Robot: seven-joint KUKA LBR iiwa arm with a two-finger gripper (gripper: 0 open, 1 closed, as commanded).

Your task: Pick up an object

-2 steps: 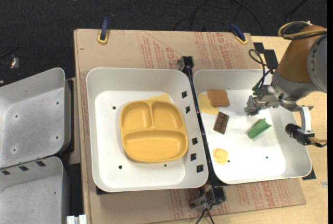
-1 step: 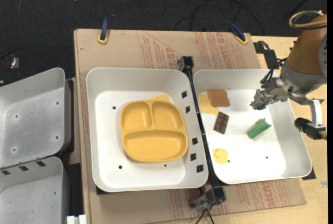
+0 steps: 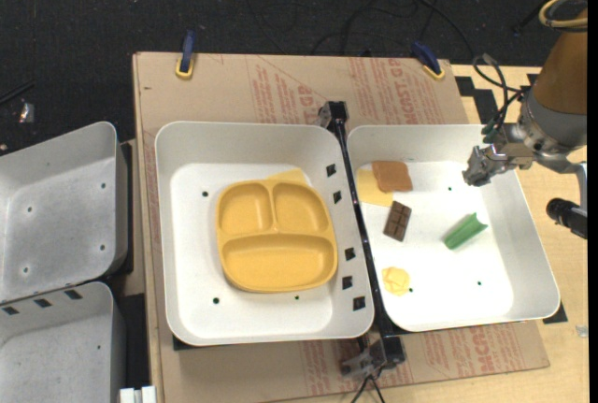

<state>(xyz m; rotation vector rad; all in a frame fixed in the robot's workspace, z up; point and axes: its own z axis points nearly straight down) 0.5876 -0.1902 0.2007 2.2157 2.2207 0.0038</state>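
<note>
On the bench, two white bins sit side by side: the left bin (image 3: 177,205) and the right bin (image 3: 523,242), their inner walls touching along a black divider strip (image 3: 353,233). One yellow divided tray (image 3: 277,236) with three compartments lies in the left bin. Four small things lie in the right bin: one brown square block (image 3: 391,175) resting on a pale yellow sheet (image 3: 372,194), one dark chocolate-bar piece (image 3: 398,221) just below it, one green block (image 3: 464,231) toward the middle, and one small yellow lump (image 3: 396,280) near the front left corner. All lie apart from the gripper.

One gripper (image 3: 478,167) hangs over the upper right of the right bin, above the green block and clear of it; nothing sits between its fingers, and how far apart they stand I cannot tell.

Under the bins lies a cardboard sheet (image 3: 271,93) with red print, held by two clamps with yellow and blue handles at its far edge. Dark speckled floor surrounds it, with cables trailing at the top and two further white trays at the left.
</note>
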